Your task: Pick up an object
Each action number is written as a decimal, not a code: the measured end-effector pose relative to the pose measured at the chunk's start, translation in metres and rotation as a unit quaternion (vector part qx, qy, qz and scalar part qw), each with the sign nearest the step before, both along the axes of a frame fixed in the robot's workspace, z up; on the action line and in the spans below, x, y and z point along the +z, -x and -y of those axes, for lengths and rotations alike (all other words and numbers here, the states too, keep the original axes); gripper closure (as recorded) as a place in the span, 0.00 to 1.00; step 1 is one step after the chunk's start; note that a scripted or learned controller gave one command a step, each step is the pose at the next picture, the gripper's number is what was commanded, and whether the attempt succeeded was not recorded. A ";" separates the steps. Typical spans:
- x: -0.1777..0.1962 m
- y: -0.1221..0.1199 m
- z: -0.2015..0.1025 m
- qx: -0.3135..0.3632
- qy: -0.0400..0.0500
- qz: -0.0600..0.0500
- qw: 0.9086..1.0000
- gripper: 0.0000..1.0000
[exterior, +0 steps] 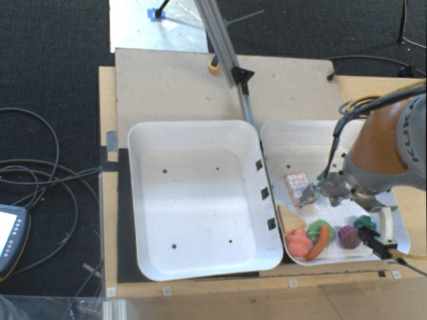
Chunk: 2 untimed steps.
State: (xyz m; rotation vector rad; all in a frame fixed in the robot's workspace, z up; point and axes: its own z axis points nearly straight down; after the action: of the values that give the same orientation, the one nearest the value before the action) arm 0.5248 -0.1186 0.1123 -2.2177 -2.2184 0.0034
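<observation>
Gripper [309,196] low in right bin [293,142], just beside small pink-white block [297,181] near the bin's middle; finger opening: cannot tell, nothing visibly held. Block looks light, rigid, flat-sided; best taken across opposite faces. Toy foods [319,237] cluster along near edge.

Single fixed camera above bench [200,79], slanted down over both bins [143,179].

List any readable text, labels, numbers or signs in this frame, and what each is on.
No text can be read.
Small carton in the right bin: pinkish printed pattern, too blurred to read.
Handheld screen at the left edge: lit, nothing legible.
Black tabs on the left bin's rim: no marks can be made out.
</observation>
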 end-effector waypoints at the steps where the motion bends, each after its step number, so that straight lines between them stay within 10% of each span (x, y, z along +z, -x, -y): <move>1: 0.014 -0.002 0.001 0.000 0.001 0.004 1.000 1.00; 2: 0.078 -0.002 0.005 0.002 0.002 0.007 1.000 1.00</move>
State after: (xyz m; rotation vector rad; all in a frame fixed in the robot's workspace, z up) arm 0.5271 -0.1239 0.1898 -2.2223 -2.2309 -0.0071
